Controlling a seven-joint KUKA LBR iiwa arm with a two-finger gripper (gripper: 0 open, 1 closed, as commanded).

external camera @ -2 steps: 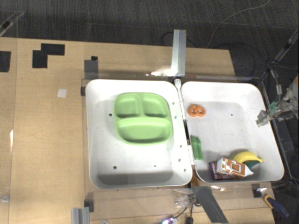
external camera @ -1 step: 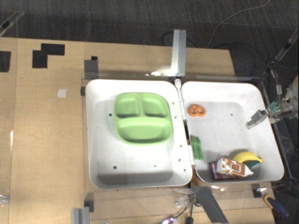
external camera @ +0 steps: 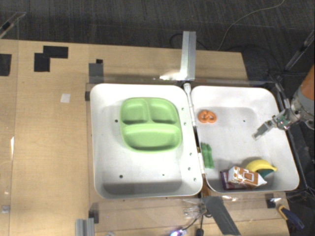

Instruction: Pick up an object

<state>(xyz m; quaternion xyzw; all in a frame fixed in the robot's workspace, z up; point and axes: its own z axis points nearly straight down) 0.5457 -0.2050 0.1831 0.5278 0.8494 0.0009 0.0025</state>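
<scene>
Banana below gripper, apart

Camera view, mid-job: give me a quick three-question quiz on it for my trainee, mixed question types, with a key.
1. True or false: the green divided plate lies in the left bin.
2. Which thing lies nearest the divider in the right bin? A) the banana B) the green object C) the carton
3. Fill in: the orange pretzel-shaped object lies near the right bin's far ____ corner.

Key: 1 true. 2 B. 3 left. The gripper hangs over the right bin's right side, apart from all four things.
</scene>
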